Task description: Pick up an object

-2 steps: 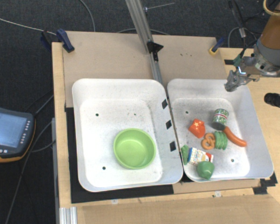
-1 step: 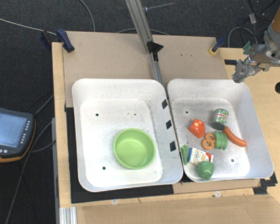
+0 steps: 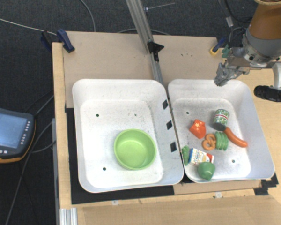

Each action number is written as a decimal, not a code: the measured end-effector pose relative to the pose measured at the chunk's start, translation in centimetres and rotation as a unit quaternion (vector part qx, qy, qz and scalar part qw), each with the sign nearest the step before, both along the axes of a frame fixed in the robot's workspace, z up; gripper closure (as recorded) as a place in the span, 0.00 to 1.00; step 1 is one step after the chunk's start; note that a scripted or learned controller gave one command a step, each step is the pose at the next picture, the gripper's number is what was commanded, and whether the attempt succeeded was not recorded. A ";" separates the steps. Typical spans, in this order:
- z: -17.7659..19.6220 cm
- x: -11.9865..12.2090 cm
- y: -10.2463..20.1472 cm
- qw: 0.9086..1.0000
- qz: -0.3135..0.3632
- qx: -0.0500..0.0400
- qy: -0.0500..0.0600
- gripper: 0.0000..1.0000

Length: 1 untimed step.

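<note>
My gripper [image 3: 221, 80] hangs over the far rim of the right bin [image 3: 192, 86], its fingers close together with nothing between them. Well below it, in the near half of that bin, lie several small objects: a green tin can [image 3: 220, 117], a red toy [image 3: 197, 128], an orange ring [image 3: 208, 142], an orange carrot [image 3: 236, 137], a green ridged piece [image 3: 221, 141], a small printed carton [image 3: 197, 156] and a green pepper [image 3: 205, 170].
A green bowl [image 3: 135, 148] sits in the left bin [image 3: 86, 102]. A metal post [image 3: 141, 22] slants up between the bins. A tablet controller [image 3: 8, 132] lies off the bench at left. Black clips line the divider between bins.
</note>
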State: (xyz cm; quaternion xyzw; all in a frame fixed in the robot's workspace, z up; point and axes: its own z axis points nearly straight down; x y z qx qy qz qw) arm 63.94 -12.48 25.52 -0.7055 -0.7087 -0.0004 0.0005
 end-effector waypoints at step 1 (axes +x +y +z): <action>-0.6 -0.9 6.2 1.000 0.000 0.000 0.000 1.00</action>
